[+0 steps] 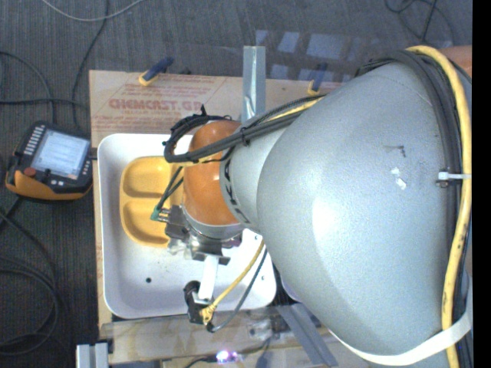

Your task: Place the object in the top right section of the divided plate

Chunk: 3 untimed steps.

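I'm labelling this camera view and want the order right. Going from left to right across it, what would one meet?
Handheld control pendant on the floor → white bin → yellow divided plate inside it → orange band above the wrist → large grey arm body.

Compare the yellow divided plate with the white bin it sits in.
The yellow divided plate is yellow with rounded compartments; the white bin is white, a single tray with a bare floor. The plate is smaller and lies inside the bin, toward its far-left part. The arm covers the plate's right side, while the bin's left and near rims are in plain sight. Both are shallow, with raised rims.
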### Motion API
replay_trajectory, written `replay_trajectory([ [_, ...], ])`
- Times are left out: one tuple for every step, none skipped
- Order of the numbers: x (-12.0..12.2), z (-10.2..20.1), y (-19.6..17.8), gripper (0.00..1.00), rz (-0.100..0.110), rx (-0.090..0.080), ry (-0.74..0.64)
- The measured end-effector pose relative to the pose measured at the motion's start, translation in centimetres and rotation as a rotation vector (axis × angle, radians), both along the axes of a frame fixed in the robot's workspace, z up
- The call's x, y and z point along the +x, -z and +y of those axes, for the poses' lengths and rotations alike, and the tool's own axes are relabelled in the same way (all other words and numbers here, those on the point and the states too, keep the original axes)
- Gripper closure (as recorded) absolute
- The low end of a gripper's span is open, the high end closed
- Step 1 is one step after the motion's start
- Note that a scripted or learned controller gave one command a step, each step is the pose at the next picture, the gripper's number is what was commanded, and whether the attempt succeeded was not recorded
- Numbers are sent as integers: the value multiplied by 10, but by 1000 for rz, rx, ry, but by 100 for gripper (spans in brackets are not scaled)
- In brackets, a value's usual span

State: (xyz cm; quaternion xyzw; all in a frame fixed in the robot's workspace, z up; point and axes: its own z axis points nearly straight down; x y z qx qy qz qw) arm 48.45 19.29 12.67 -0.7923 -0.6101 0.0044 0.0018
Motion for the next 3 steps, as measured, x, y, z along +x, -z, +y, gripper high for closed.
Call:
replay_trajectory([
  [45,-6,-53,100,-5,-4,205],
  [98,20,-101,100,-7,-4,173],
  [20,41,-37,100,-2,-6,627],
])
